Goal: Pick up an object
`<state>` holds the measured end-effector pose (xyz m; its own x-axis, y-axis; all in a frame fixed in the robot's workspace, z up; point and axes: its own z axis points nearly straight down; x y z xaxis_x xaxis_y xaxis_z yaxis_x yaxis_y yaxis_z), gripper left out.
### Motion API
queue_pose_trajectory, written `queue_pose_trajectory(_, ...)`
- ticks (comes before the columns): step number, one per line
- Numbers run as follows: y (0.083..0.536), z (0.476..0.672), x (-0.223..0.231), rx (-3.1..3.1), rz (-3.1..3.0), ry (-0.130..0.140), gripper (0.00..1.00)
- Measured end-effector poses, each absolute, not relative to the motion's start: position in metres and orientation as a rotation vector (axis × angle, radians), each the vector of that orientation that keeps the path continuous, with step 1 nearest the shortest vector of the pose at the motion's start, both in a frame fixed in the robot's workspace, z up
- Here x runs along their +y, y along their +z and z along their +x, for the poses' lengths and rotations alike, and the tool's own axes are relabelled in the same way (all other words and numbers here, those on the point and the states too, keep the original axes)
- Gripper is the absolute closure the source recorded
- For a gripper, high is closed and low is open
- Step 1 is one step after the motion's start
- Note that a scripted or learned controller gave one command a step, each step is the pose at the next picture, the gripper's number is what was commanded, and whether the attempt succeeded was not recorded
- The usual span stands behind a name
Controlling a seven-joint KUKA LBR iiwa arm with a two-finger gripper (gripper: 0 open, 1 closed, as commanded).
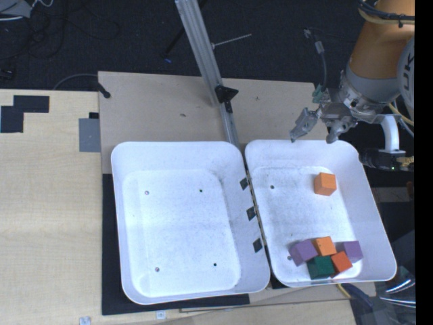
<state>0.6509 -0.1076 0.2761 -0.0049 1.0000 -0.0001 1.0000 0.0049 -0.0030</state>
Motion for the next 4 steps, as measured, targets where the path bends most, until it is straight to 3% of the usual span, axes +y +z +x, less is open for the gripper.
queue_pose_trajectory(1,0.159,0.629,-0.178,-2.212,-2.22,0.012,0.0)
queue_pose_trajectory(2,0.139,0.603,-0.14,-2.218,-2.214,0.005,0.0)
queue_pose_trajectory(3,0.242,0.613,-0.198,-2.224,-2.23,-0.003,0.0)
queue_pose_trajectory(4,0.114,0.615,-0.198,-2.217,-2.226,0.0,0.0)
